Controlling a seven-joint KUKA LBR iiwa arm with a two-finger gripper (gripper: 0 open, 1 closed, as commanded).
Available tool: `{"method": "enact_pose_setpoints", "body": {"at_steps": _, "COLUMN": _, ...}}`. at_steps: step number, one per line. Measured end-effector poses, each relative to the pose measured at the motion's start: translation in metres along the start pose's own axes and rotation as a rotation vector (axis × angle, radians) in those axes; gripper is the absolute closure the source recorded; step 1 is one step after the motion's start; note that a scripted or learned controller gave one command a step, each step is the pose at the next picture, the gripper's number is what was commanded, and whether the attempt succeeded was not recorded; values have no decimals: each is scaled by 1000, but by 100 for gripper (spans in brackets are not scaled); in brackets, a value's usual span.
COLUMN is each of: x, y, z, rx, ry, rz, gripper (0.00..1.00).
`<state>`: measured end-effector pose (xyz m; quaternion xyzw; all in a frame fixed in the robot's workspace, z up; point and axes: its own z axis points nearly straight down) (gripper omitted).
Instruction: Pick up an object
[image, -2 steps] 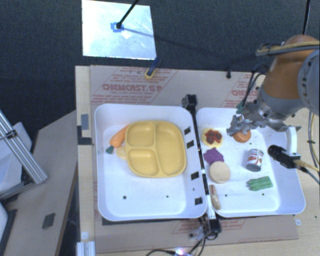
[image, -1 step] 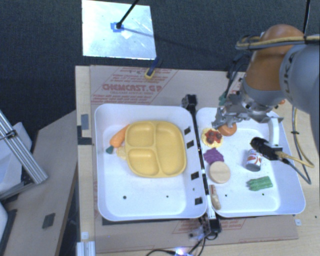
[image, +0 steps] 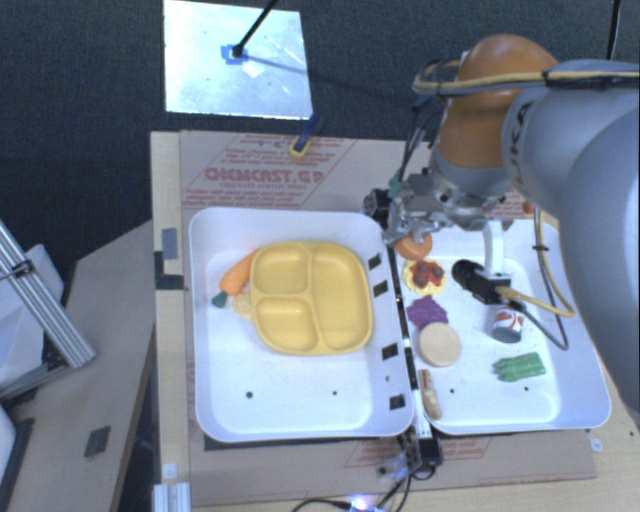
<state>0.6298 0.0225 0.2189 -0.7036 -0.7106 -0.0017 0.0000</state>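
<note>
From the camera view above the bench, the arm comes in from the right and sets its gripper (image: 404, 222) low over the far left corner of the right bin (image: 560, 395), close against the wall shared with the left bin (image: 300, 395). That placement looks aimed at the orange toy piece (image: 414, 246), which lies directly under the gripper and looks the likeliest thing to be picked. The gripper's own body hides the contact, so I cannot tell whether it is open, closed, or clamped on the piece. The corner is crowded, which probably accounts for the steep approach from above: a red and yellow piece (image: 425, 273) sits just beside the orange one, with a purple piece (image: 428, 310) and a tan disc (image: 439, 345) strung along the same wall. A small white can (image: 507, 323) and a green piece (image: 519, 367) lie well apart toward the bin's right side. In the left bin a yellow divided plate (image: 305, 297) takes the middle, a toy carrot (image: 236, 272) tucked against its left edge, both well away from the gripper
</note>
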Motion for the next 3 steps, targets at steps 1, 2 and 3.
{"method": "enact_pose_setpoints", "body": {"at_steps": 1, "x": -6, "y": 2, "z": 4, "rx": 1, "ry": -3, "rz": 5, "gripper": 100}}
{"method": "enact_pose_setpoints", "body": {"at_steps": 2, "x": -2, "y": 1, "z": 1, "rx": 0, "ry": -3, "rz": 5, "gripper": 100}}
{"method": "enact_pose_setpoints", "body": {"at_steps": 3, "x": -11, "y": 4, "z": 4, "rx": 0, "ry": -4, "rz": 10, "gripper": 100}}
